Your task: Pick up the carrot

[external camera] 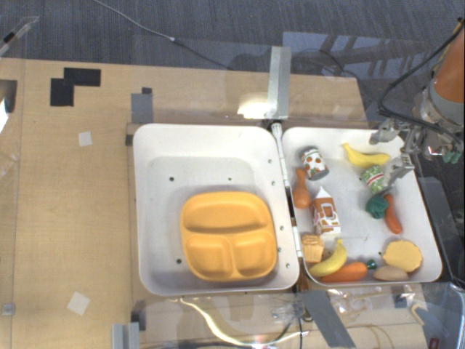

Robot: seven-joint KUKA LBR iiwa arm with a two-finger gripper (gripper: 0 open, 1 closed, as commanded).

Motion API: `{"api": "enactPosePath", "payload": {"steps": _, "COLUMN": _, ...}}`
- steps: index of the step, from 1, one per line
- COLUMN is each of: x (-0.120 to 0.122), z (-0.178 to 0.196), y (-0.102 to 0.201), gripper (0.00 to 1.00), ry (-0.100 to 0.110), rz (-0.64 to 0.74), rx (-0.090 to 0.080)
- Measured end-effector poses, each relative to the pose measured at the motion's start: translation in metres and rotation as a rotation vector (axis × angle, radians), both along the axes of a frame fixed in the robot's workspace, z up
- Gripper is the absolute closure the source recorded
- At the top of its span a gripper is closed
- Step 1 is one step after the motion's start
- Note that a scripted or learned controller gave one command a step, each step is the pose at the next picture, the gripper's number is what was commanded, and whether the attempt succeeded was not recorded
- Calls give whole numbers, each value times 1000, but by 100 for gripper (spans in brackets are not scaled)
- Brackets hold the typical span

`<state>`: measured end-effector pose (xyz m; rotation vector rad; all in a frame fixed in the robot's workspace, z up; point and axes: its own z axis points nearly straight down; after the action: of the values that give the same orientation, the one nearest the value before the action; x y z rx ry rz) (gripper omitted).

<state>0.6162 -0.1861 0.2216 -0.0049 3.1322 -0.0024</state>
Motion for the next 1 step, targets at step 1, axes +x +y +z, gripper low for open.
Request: {"api": "enactPosePath", "payload": {"steps": 1, "x": -96, "z": -48, "y": -22, "gripper": 0, "ry": 6, "rz": -64, "rx": 0}}
